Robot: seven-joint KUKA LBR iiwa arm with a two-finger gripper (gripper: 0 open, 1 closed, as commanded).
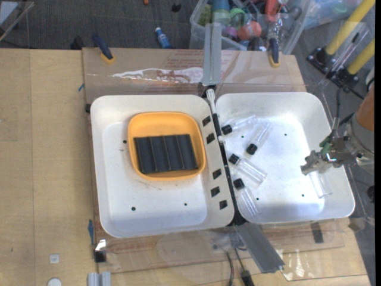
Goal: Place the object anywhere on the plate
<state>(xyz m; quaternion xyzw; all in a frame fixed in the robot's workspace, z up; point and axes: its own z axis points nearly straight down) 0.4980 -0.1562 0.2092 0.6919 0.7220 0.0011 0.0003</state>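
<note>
Operator: the gripper [314, 165] is hovering over the right bin [309, 109], near its right wall. You're looking at the pick step, not yet done. Can't tell how the jaws are standing or whether they're gripping anything; too small and blurred. Task objs, clear vials with black caps [253, 145], are lying loose in the right bin, centre-left; another clear vial [320, 186] is lying just beside the gripper. The orange plate [140, 127], w/ a black ribbed block [165, 154] on it, is sitting in the left bin [113, 213]. Next move, in my judgement: you're needing a firm grasp on one vial, a lift over the divider, then release onto the plate.
</note>
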